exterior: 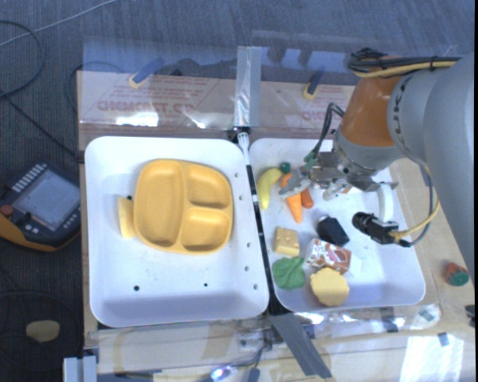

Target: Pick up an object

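Several toy foods lie in the right bin (pixel 398 281): a yellow banana (pixel 267 188), an orange carrot (pixel 295 206) with a redder piece (pixel 307 198) beside it, a small green item (pixel 285 167), a tan block (pixel 286 241), a black object (pixel 332 230), a red-and-white packet (pixel 330 255), a green leaf (pixel 288 273) and a yellow lump (pixel 329 286). My gripper (pixel 328 178) hangs low over the bin's upper middle, just right of the carrot pieces and above the black object. Nothing is seen held in it.
The left bin (pixel 103 293) holds a yellow divided tray (pixel 183 205) with a pale yellow piece (pixel 126 217) at its left edge. A pendant (pixel 40 205) lies on the floor at left. A small red-and-green item (pixel 458 274) sits outside the right bin.
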`<act>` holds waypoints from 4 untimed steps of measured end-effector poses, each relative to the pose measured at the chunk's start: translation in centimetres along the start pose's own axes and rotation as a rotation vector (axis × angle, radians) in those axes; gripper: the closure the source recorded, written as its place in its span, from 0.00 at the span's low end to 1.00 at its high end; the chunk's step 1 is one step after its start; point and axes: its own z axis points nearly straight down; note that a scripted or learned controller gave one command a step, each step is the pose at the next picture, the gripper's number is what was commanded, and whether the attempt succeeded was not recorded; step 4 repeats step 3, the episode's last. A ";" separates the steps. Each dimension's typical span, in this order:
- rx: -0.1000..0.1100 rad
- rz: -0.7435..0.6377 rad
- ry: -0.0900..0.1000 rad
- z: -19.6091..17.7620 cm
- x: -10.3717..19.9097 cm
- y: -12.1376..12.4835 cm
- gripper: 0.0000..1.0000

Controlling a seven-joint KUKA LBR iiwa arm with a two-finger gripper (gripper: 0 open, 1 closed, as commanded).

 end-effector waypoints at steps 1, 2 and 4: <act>-0.015 0.023 -0.004 3.9 -0.5 1.4 0.00; -0.016 0.022 -0.002 3.0 -0.3 1.5 1.00; -0.004 0.069 -0.004 -5.5 5.4 5.5 1.00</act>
